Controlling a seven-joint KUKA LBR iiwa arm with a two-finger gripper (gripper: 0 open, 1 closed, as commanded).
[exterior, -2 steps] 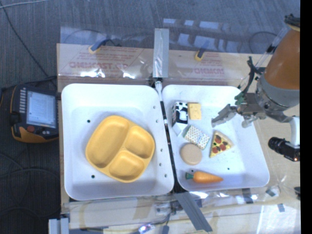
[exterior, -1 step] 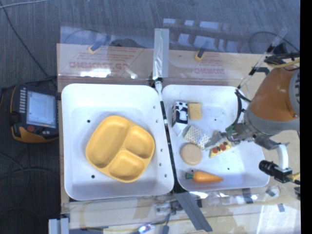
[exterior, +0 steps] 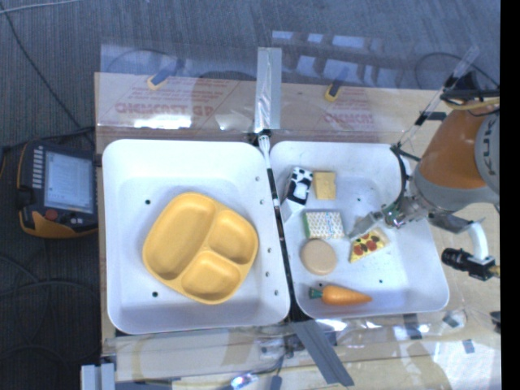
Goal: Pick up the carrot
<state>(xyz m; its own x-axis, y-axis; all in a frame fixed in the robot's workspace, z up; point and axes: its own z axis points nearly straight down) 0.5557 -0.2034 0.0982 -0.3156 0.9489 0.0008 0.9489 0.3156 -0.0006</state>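
Observation:
The carrot [exterior: 347, 296] is orange with a small green top at its left end. It lies flat along the near wall of the right bin [exterior: 422, 295]. My gripper [exterior: 383, 217] hangs over the right half of that bin, up and to the right of the carrot and well apart from it. It sits just above a pizza slice toy [exterior: 367, 246]. The grey arm with its orange band [exterior: 453, 149] comes in from the right edge.
Also in the right bin are a round beige cookie [exterior: 318, 257], a green-speckled square [exterior: 324, 224], a tan cracker [exterior: 324, 185] and a black-and-white piece [exterior: 300, 184]. The left bin [exterior: 122, 218] holds a yellow divided plate [exterior: 201, 246]. A teach pendant [exterior: 55, 189] lies at far left.

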